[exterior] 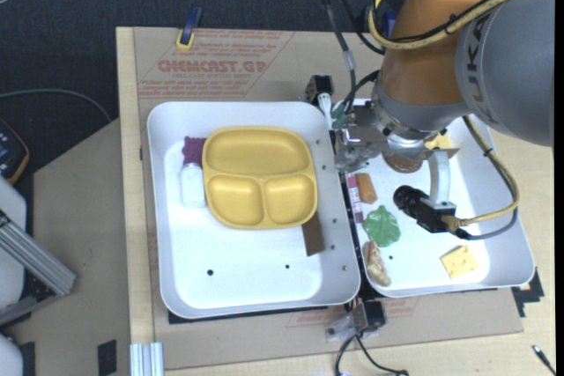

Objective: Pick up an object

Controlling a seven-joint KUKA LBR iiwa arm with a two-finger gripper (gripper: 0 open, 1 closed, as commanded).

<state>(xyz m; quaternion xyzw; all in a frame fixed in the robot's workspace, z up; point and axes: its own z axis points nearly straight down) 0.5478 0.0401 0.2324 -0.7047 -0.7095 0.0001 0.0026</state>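
My gripper (354,143) hangs low over the near-left part of the right bin (502,216), close to the wall between the two bins. Just below it lie a small orange-brown piece (366,188) and a pink strip (353,194). Further toward the front are a green leafy toy (382,225), a tan piece (376,263) by the front rim and a yellow wedge (459,261). A brown round thing (406,161) peeks out from under the wrist. The arm hides the back of this bin.
The left bin (247,277) holds a yellow divided plate (260,176), a purple piece (193,149), a white piece (191,186) and a brown block (313,237). A yellow and blue clip (188,30) lies on the cardboard behind.
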